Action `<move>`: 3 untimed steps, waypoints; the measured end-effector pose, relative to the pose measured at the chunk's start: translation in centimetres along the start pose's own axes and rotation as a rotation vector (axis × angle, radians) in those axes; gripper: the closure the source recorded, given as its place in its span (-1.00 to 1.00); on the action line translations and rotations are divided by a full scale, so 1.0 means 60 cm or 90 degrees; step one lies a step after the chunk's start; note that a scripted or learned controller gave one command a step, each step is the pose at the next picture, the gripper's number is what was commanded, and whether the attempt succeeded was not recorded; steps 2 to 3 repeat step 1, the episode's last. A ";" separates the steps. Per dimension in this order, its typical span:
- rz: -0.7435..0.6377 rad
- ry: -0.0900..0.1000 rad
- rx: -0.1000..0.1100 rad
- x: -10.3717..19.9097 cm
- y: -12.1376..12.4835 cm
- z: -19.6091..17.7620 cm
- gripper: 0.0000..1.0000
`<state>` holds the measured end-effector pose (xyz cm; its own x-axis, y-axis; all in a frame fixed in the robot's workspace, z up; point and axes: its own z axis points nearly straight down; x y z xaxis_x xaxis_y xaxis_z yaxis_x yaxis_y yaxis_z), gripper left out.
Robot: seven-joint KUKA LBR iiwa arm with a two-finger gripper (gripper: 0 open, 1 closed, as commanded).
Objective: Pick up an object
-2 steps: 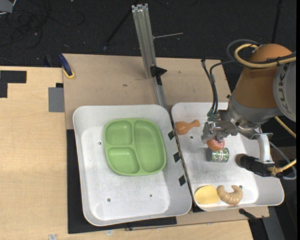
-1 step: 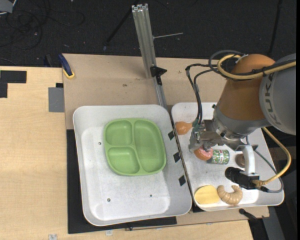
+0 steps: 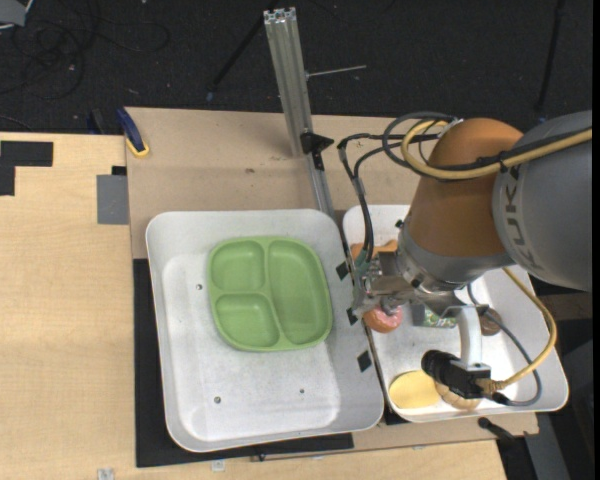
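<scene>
Gripper: low over the left side of the right bin, beneath the arm's grey body and orange band. Whether it is open or closed cannot be told, as the wrist covers it; nothing can be seen held.

Red-orange object: in the right bin, just beside the gripper on its near side; contact cannot be judged.

Yellow round item: near front corner of the right bin, apart from the gripper.

Small dark-green item and brown item: right bin, partly hidden, kind unclear.

Left bin: white, shallow, touching the right bin along one side. Holds a green divided plate with three compartments, lying flat.

Surface: tan bench board, black mat under the bins, aluminium post rising behind them, a blue-and-yellow item at the far left corner.

Room: pale wooden panel to the left with black patches; dark floor with cables beyond.
</scene>
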<state>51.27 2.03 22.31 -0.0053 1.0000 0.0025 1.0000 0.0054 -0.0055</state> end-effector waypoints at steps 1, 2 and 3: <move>0.000 0.000 0.000 0.079 -0.007 0.005 1.00; 0.000 0.000 0.000 0.079 -0.007 0.005 1.00; 0.000 0.000 0.000 0.079 -0.007 0.005 1.00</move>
